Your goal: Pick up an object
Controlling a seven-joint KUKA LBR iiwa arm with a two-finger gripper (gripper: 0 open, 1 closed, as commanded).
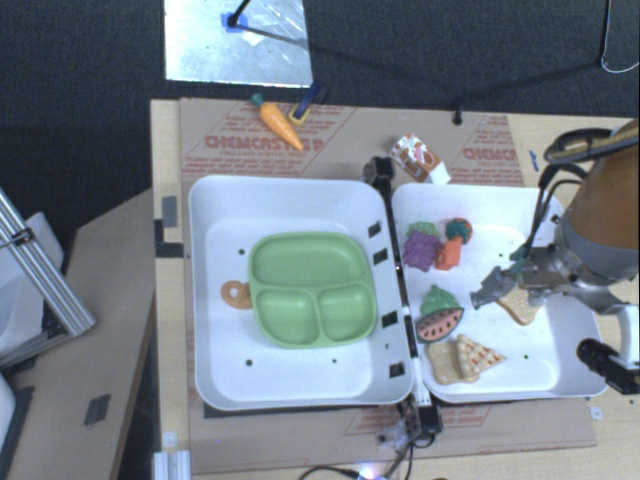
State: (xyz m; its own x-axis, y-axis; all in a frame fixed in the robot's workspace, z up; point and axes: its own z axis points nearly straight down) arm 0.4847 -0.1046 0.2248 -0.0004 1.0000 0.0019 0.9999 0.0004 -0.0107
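The tool [497, 288] hangs low over the right bin [500, 213], beside the toast slice [520, 311], likely lining up a grab; its spread I cannot tell.

A green divided plate [307, 289] is seen in the left bin [215, 208], with a small brown ring [236, 294] lying just beside it. Beyond the bins, a toy carrot [279, 124] and a metal sheet [236, 28] are seen
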